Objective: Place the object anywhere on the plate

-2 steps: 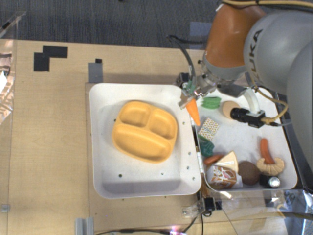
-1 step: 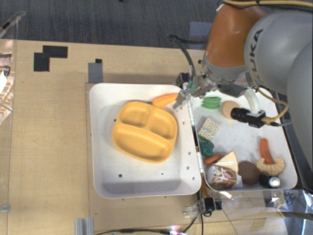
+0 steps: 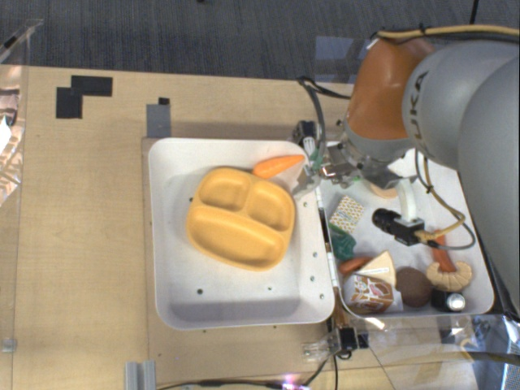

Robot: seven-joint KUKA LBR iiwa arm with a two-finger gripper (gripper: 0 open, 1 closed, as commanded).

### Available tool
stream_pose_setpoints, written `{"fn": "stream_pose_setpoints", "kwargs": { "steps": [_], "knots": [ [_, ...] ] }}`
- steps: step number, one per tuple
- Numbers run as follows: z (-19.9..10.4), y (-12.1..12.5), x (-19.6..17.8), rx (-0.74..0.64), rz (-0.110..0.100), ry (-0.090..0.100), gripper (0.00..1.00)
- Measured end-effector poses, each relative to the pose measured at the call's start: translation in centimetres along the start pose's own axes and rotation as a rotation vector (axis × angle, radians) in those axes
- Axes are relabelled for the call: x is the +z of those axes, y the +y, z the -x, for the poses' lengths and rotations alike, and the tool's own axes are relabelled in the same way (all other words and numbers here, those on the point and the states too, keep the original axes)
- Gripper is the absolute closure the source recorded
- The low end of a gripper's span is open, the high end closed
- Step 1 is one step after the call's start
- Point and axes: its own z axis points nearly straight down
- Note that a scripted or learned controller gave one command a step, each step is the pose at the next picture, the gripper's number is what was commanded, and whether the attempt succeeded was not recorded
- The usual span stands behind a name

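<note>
2 white bins (image 3: 175,299), 1 yellow plate (image 3: 241,218), 1 carrot (image 3: 278,166), roughly 8 small items (image 3: 370,287) in right bin.

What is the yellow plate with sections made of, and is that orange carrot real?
The yellow three-section plate looks like moulded plastic: one even colour, soft matte sheen, rounded edges. The orange carrot-shaped object is probably a plastic toy, smooth and uniformly coloured, though the picture cannot confirm that.

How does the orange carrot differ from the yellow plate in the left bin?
The carrot is small, slim and orange; the plate is large, broad and yellow, with three compartments. The carrot lies at the bin's far edge, just beyond the plate's rim; the plate sits mid-bin. Both are in the left bin.
</note>
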Motion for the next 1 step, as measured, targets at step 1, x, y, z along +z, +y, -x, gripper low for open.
{"fn": "stream_pose_setpoints", "kwargs": {
  "steps": [1],
  "knots": [
    [-9.51, 6.95, 5.20, -0.071, -0.001, 0.004, 0.00]
  ]
}}
